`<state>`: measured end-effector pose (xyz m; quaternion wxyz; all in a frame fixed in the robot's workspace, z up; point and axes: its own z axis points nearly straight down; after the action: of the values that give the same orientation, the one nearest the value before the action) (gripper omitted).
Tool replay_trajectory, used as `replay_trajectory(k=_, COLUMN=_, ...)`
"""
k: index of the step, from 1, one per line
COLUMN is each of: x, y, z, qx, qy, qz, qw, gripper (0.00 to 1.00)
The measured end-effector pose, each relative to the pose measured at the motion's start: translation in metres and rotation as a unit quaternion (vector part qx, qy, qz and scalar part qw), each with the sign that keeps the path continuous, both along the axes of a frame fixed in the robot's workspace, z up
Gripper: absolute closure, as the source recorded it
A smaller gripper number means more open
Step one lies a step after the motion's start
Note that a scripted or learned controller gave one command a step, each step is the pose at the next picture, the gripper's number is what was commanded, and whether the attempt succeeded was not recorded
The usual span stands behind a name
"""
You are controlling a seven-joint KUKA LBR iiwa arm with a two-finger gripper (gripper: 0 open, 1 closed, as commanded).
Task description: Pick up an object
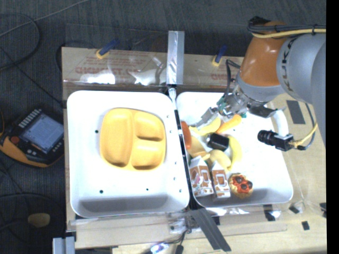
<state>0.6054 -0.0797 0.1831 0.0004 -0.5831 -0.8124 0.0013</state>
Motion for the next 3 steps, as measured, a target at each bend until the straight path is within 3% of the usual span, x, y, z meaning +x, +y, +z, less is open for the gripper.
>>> replay_trajectory(k=1, x=0.032, y=-0.041, z=-0.073, qx=0.0008, qy=-0.003, qz=-0.1, qw=0.995, gripper=0.0)
replay_trajectory(k=2, x=0.032, y=-0.04, z=-0.064, qx=0.0006, qy=-0.002, qz=-0.099, qw=0.9951, gripper=1.0)
replay_trajectory(k=3, x=0.027, y=0.022, z=0.031, qx=-0.0005, qy=-0.001, qz=-0.166, qw=0.986, gripper=1.0)
